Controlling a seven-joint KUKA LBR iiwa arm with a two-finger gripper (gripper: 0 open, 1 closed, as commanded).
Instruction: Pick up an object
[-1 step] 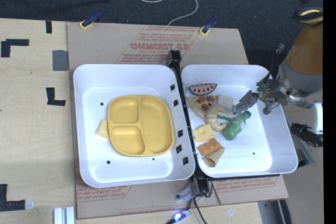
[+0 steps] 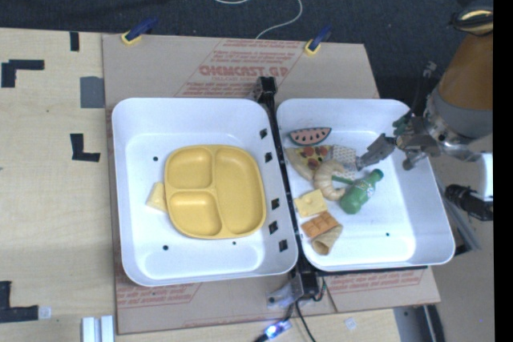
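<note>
The right bin (image 2: 417, 240) holds a heap of toy food. A watermelon slice (image 2: 309, 135) lies at its top left, with a tan curved piece (image 2: 325, 177) below it. A green bottle (image 2: 358, 193) lies on its side near the middle. A yellow cheese block (image 2: 310, 203) and an orange waffle piece (image 2: 323, 230) sit lower left. My gripper (image 2: 365, 159) reaches in from the right, low over the bin, just above the green bottle's cap and beside a speckled flat piece (image 2: 345, 153). I see nothing held in it.
The left bin (image 2: 132, 252) carries a yellow divided plate (image 2: 215, 191), with a pale yellow wedge (image 2: 155, 196) poking out from under its left edge. A black divider (image 2: 276, 172) separates the bins. The arm's wrist (image 2: 457, 120) hangs over the right bin's right rim.
</note>
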